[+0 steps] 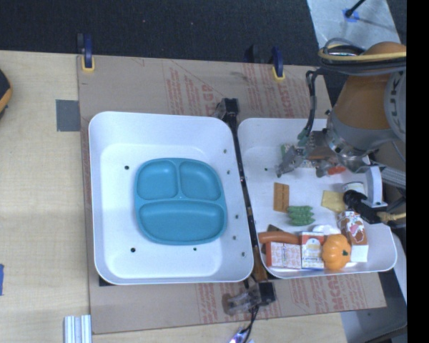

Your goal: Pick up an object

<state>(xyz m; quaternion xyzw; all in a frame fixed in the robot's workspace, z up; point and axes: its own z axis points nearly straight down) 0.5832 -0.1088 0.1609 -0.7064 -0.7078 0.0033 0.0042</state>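
Nearest, the left bin (100, 191) carries a blue divided plate (179, 199). Right bin (254, 138) holds the gripper (298, 157), seemingly spread with nothing between; the brown cracker (281, 196) lies just below, the green piece (299, 215) beyond.

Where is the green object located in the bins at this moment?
The green object lies in the right bin, near its middle, just right of the brown cracker and above the small carton.
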